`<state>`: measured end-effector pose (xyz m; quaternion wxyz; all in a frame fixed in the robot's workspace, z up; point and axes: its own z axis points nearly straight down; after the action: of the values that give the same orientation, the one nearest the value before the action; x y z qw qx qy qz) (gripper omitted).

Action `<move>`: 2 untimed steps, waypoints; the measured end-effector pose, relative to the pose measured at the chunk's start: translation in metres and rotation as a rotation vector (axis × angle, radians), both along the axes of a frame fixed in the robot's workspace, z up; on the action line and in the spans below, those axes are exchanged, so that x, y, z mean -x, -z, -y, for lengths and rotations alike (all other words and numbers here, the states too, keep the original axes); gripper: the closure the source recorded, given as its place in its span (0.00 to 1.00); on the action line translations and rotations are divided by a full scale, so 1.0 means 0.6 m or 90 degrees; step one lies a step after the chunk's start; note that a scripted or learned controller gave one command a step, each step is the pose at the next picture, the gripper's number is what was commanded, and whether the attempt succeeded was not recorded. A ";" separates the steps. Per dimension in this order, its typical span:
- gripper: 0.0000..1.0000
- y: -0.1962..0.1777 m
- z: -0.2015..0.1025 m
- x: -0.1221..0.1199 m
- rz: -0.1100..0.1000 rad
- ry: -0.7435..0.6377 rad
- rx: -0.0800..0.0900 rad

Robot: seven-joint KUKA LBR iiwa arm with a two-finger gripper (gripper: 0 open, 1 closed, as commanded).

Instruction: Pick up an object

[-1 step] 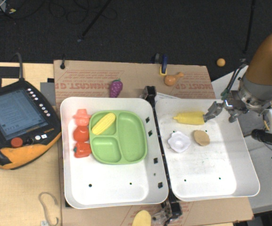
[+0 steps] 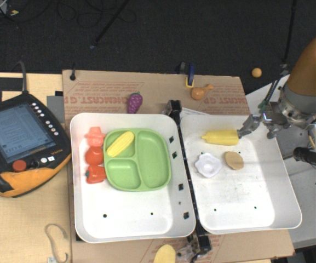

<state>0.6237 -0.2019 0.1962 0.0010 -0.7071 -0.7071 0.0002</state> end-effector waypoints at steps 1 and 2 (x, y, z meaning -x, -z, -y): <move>0.00 0.105 -0.012 0.004 -0.003 -0.002 -0.001; 0.00 0.186 -0.019 0.005 -0.002 -0.004 -0.001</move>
<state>0.6210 -0.1907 0.0844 0.0028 -0.7050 -0.7092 0.0012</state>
